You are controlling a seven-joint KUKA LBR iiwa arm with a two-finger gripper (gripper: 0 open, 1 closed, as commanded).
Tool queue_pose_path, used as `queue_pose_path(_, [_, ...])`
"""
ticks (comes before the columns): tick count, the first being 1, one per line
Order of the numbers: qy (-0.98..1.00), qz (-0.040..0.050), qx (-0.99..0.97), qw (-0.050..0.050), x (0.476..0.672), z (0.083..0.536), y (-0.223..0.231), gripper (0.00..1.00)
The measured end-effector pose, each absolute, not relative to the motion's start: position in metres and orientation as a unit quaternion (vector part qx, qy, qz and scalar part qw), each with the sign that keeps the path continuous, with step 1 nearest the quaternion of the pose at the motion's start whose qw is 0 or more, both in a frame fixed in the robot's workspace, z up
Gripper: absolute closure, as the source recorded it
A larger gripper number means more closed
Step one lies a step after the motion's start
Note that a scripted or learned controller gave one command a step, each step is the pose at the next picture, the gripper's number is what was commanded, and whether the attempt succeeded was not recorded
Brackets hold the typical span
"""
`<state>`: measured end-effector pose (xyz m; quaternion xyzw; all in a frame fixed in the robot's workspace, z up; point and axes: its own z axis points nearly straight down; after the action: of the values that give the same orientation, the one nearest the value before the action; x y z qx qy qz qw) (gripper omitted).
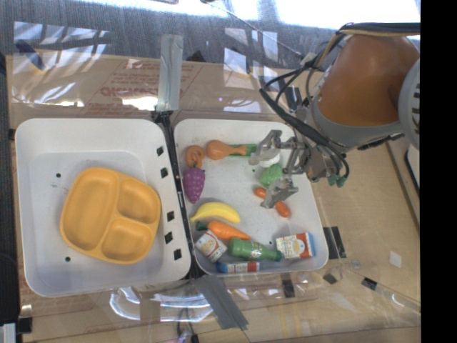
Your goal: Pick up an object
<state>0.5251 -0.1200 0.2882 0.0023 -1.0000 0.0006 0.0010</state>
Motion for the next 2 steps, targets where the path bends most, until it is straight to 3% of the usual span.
queue_pose_path(1, [-1.000, -0.0011, -0.029, 0.005, 0.484, 0.169, -0.162, 0.00])
queue_pose_path(2, [-1.000, 0.0005, -0.023, -0.004, 0.481, 0.102, -0.147, 0.00])
